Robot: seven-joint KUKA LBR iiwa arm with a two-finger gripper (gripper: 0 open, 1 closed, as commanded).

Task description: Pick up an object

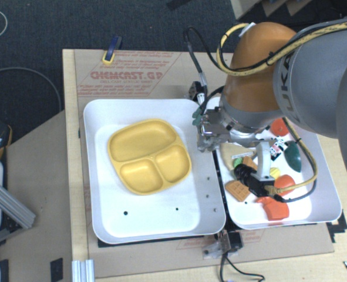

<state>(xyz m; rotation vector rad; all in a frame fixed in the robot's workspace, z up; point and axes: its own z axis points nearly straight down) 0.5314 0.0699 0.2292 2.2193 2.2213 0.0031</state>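
Camera view: the arm (261, 81) hangs low over the right bin (333, 202), and its wrist covers that bin's far left part. The jaws sit under the wrist; we cannot tell whether they are apart or together, and nothing shows between them.

Candidates all lie in the right bin: a tan piece (238, 190) at its near left, a red piece (276, 209) by its near rim, an orange piece (285, 182) toward its middle, and a green piece (292, 156) further back. They crowd each other.

Our judgement: the pick is not yet made. To do it well, we aim at one piece with free flanks, the red one looking best. We descend straight, close only once the jaws straddle it, then lift slowly. Risk: nudging neighbours, or pinching two at once.
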